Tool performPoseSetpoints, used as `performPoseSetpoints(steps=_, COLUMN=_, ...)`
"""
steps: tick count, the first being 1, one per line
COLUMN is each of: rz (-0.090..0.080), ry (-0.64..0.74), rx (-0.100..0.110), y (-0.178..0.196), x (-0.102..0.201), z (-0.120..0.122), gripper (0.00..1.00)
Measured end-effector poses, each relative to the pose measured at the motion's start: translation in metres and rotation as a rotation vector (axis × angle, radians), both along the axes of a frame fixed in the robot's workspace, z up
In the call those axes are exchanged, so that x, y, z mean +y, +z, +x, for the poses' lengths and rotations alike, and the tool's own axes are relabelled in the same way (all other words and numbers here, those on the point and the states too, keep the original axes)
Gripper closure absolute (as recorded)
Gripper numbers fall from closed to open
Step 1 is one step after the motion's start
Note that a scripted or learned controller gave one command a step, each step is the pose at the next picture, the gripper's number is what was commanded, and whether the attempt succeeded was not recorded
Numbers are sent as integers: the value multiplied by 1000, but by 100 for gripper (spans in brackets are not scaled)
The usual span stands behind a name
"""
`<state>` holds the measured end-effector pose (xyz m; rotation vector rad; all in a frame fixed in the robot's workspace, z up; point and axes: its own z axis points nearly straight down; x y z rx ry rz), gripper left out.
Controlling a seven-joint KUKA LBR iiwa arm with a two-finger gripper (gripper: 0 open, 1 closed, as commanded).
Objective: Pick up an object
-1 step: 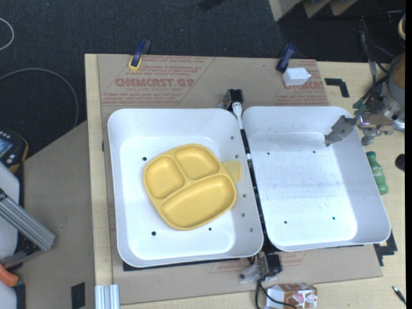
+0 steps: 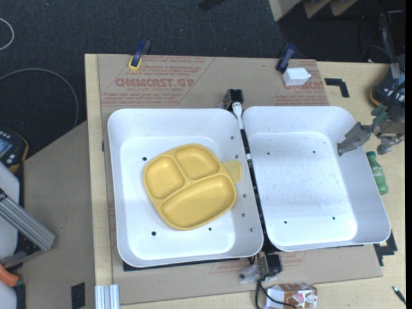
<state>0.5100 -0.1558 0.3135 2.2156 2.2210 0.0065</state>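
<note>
Bench (image 2: pixel 193 69): a tan board with red lettering along its upper part, set on a dark floor and taking up most of the frame.

Left bin (image 2: pixel 129 237): white and shallow, in the left half of the bench. It touches its neighbour along the centre seam.

Right bin (image 2: pixel 309 224): white, same make, in the right half. Its far right rim lies under my gripper.

Yellow plate (image 2: pixel 190 185): a three-compartment plate lying flat in the left bin, a little left of centre in the frame, tilted relative to the bin walls. A small tab juts from its right edge toward the seam. Nothing touches it, and it is well apart from my gripper.

My gripper (image 2: pixel 368 139): at the right edge of the frame, over the right bin's right rim. The grey fingers are spread apart with nothing between them.

Green bottle (image 2: pixel 377 172): a small item just below my gripper, lying along the outer right rim of the right bin.

White block (image 2: pixel 296 76): on the bench above the right bin, beside a blue clamp (image 2: pixel 285 58).

Yellow-tipped clamp (image 2: pixel 137 55): at the upper left edge of the bench.
</note>
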Motion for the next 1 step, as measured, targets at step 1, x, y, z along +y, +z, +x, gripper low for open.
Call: performPoseSetpoints(steps=1, rz=-4, ry=3, rx=-16, y=179, x=34, z=-17, gripper=0)
